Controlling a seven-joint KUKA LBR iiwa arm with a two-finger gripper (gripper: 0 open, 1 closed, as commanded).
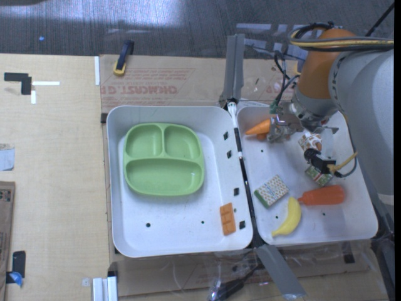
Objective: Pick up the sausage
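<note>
The big grey arm dominates the right side, reaching in over the right bin with its orange band sitting high above the far rim. Beside it, the left bin carries a green divided plate and a small orange block near its front right corner.

Down at the end of the arm, the gripper hovers low over the far left part of the right bin, just beside a carrot-like orange cone. How wide it stands I cannot tell; the wrist hardware and cables hide that.

Now the key relation: the sausage lies toward the front of the bin and to the right of the gripper, well apart from it, with a small cluster of cabling and a green-edged piece between the two. Its long axis runs nearly left to right across the view, tilted only slightly. My read is that the gripper needs to travel toward the near rim and close across the short width of the sausage.

The sausage itself looks reddish-orange, smooth, rounded at both ends, lying flat on the bin floor. A yellow banana curves just to its left, near but not touching, and a speckled sponge-like block sits beyond that.
</note>
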